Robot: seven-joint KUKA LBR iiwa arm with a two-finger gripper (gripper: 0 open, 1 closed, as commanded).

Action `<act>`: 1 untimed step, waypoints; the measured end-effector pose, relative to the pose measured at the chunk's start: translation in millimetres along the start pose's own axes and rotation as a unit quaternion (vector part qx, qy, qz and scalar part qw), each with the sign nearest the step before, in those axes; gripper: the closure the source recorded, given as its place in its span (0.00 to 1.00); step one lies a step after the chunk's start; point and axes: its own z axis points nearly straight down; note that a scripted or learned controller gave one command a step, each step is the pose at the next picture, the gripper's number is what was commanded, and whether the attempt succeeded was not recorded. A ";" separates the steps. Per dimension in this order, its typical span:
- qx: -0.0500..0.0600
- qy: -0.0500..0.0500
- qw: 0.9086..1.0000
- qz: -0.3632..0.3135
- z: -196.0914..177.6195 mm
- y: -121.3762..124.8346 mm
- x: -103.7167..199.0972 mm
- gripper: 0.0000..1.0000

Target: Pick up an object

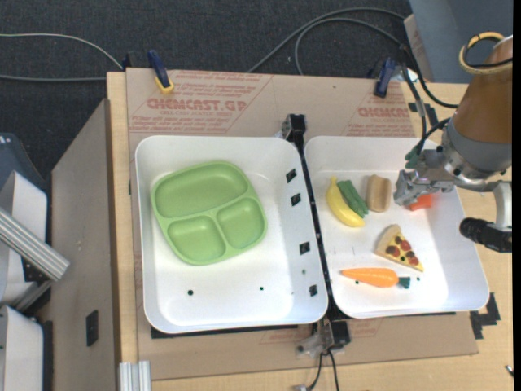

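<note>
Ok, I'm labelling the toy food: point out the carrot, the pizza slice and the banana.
carrot [370,277], camera view, middle of its orange body
pizza slice [398,248], camera view, centre of the topping
banana [343,207], camera view, mid yellow curve

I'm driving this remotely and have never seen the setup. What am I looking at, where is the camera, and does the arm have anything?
One camera looks down at a slant on a bench with two white bins. The left bin holds a green divided plate. The right bin holds toy food: a banana, a green piece lying on it, a bread piece, a pizza slice and a carrot. The grey and orange arm reaches in from the right. Its gripper is down in the right bin beside an orange-red item. I cannot tell whether it grips anything.
</note>
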 end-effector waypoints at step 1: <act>0.000 0.000 1.000 0.000 8.1 18.6 44.1 1.00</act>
